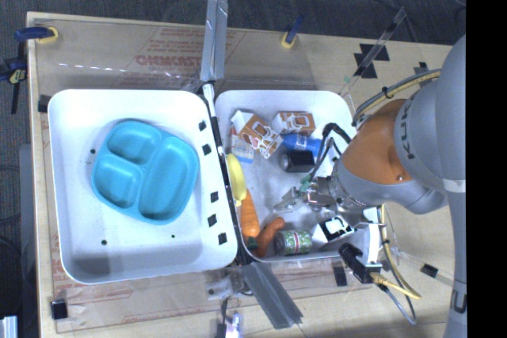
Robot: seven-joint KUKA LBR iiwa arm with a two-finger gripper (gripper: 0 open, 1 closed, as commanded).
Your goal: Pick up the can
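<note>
The can [295, 242] has a green label and lies on its side against the front wall of the right bin [273, 103]. My gripper [304, 196] hangs over the bin's middle, a short way behind the can and apart from it. The grey arm with its orange band [372, 158] reaches in from the right and covers the bin's right side.
Around the can lie an orange carrot [249, 216], a reddish sausage-shaped piece [269, 231] and a yellow banana [235, 178]. Two orange-white cartons [255, 134], a blue item [302, 143] and a black block [299, 161] sit at the back. A blue divided plate [146, 170] rests in the left bin [71, 123].
</note>
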